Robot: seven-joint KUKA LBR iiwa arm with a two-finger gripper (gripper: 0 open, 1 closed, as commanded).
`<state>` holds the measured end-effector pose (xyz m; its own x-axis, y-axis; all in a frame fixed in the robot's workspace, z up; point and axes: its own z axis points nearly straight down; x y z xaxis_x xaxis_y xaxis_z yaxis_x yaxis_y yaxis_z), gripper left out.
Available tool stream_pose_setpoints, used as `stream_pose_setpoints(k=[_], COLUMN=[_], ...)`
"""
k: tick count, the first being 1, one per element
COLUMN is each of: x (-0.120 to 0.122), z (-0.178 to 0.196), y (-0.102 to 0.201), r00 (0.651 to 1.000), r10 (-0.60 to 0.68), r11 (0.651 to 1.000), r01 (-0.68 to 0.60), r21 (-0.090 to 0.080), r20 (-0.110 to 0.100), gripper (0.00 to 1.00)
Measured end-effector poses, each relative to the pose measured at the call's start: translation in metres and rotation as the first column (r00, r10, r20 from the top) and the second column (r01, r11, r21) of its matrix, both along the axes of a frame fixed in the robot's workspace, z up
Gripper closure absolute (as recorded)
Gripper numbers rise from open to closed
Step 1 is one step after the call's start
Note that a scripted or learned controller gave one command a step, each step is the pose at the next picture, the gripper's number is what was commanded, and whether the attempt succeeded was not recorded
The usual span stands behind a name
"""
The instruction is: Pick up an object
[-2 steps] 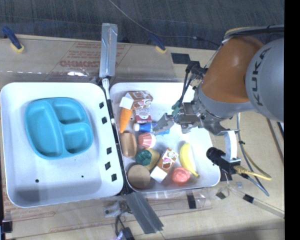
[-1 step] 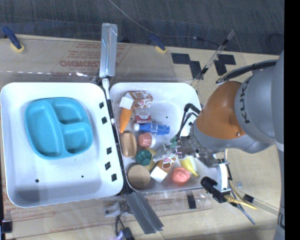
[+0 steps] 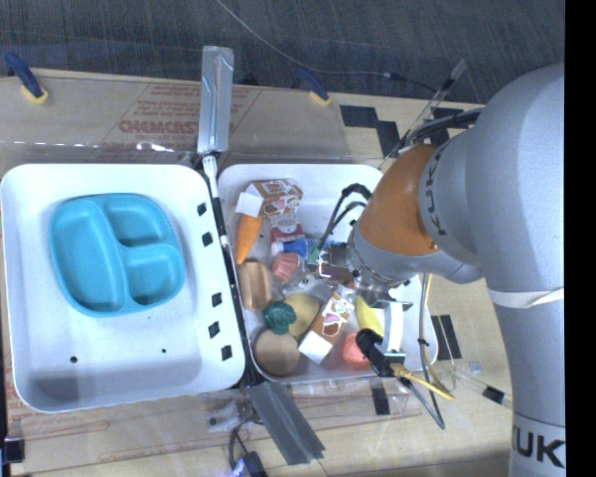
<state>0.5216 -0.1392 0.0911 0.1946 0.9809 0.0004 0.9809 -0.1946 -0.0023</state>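
Looks like the reach-in step: the arm [image 3: 417, 212] hangs over the right bin [image 3: 240, 179] of toys. Can't tell the claw's state, so next it needs a clean drop onto one item, maybe the carrot [image 3: 247, 237].

Blue tray [image 3: 114, 249] (white bins [image 3: 40, 366])

Even, fairly bright overhead light falls across the scene, and the white left bin [image 3: 20, 266] is close to washed out along its rim. A soft grey shadow lies in that bin's near corner, and the arm [image 3: 497, 197] darkens the right bin [image 3: 240, 177] beneath it. Focus is moderate throughout, with fine detail on the small items smeared and grainy.
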Motion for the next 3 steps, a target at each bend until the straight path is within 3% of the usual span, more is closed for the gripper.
stream_pose_setpoints(k=[1,2,3], x=[0.029,0.061,0.06], z=[0.005,0.003,0.012], y=[0.025,0.031,0.032], r00=[0.901,1.0,1.0], r10=[0.434,0.016,0.021], r11=[0.901,1.0,1.0], r01=[-0.434,-0.016,-0.021], r21=[-0.02,-0.008,-0.004], r20=[0.003,0.006,0.002], gripper=[0.0,0.0,1.0])
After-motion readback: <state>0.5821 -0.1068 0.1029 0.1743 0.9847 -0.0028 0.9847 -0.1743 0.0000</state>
